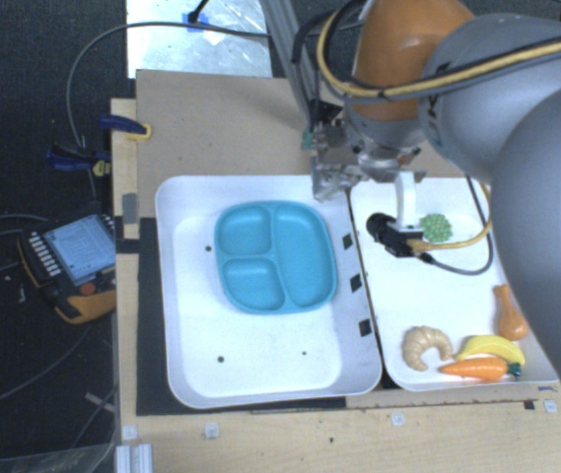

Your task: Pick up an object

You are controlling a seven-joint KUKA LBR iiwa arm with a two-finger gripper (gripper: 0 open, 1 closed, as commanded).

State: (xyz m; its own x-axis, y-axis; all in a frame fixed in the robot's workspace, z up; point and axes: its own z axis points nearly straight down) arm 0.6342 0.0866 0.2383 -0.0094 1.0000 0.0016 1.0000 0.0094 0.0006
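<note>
**Robot arm over the far rim of two white bins, toy food lying in the right one**

A view from above, at a slant, onto a brown bench (211, 126) that bears two shallow white bins side by side. A grey arm (526, 106) with an orange band (408, 28) reaches in from 3 o'clock and covers much of the upper right.

The gripper (331, 177) hangs at 12 o'clock, over the far rim where the two bins meet, at the 11 o'clock corner of the right bin (448, 289). From this angle it cannot be told whether the gripper is spread or pressed together.

The things to pick up lie in the right bin:
- A small green knobbly toy (437, 228) sits toward 12 o'clock in the bin, near the gripper but apart from it.
- A tan croissant (426, 345) lies at 7 o'clock.
- A yellow banana (493, 347) lies at 5 o'clock.
- An orange carrot (475, 369) lies along the banana's near side, touching it, with its tip just beside the croissant.
- An orange piece (509, 313) lies at 3 o'clock, partly hidden by the arm; its kind cannot be told.

The left bin (260, 358) holds a blue plate (275, 256) with three compartments, lying flat toward the bin's 12 o'clock side.

Off the bench at 9 o'clock, a handheld unit (71, 259) with a blue screen lies on the dark floor.
</note>
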